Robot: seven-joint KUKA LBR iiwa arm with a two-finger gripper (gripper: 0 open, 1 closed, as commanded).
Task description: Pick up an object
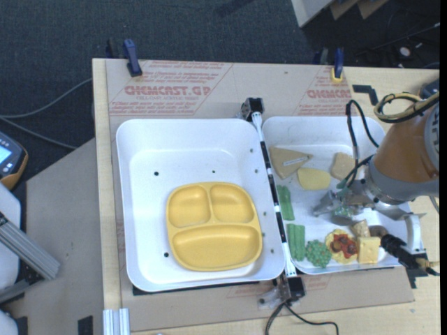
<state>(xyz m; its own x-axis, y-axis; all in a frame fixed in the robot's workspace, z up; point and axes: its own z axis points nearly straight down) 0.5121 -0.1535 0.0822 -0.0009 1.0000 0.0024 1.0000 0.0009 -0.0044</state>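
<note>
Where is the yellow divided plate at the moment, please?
The yellow divided plate lies in the left white bin, toward its front, near the divider between the bins.

I see the yellow divided plate (213, 226) lying in the left bin (140, 152). Two blue clamps (130, 56) hold the brown board (174, 89) at its far edge.

Arm (408, 162) cut off at right edge, right bin (307, 128) partly hidden beneath it, fingers' state unclear
</note>
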